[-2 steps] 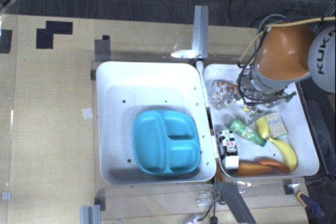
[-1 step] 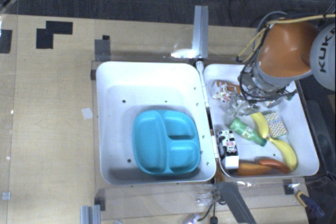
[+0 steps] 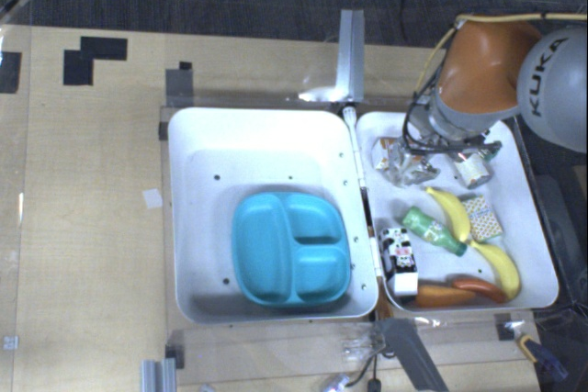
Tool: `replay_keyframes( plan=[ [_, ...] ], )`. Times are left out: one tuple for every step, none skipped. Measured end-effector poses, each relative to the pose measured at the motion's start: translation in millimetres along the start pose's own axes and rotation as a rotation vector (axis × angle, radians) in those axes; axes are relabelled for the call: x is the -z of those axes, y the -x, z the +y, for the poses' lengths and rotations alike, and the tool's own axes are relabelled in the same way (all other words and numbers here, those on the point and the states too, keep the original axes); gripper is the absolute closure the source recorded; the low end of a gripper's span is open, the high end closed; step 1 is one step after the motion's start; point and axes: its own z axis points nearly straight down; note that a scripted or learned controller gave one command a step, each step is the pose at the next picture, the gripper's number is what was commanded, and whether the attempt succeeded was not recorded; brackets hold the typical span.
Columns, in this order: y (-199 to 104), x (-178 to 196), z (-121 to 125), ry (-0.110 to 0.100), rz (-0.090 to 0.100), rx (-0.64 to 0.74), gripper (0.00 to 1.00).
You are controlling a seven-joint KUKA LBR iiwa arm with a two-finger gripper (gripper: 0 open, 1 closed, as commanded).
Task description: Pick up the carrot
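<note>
The carrot lies along the front wall of the right bin, an orange-brown stick with a redder piece at its right end. My gripper hangs low over the back left part of the right bin, well behind the carrot. Its metal fingers sit close to the bin floor among glints and cables, and their state is unclear. The grey wrist with the orange band rises behind it.
In the right bin lie a yellow banana, a green bottle, a patterned sponge and a small white box with dark print. The left bin holds a blue divided plate.
</note>
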Motion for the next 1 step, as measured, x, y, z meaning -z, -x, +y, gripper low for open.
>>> replay_keyframes(
  plan=[
    [4.7,83.7,-16.3,0.002,0.003,-0.204,1.0]
  ],
)
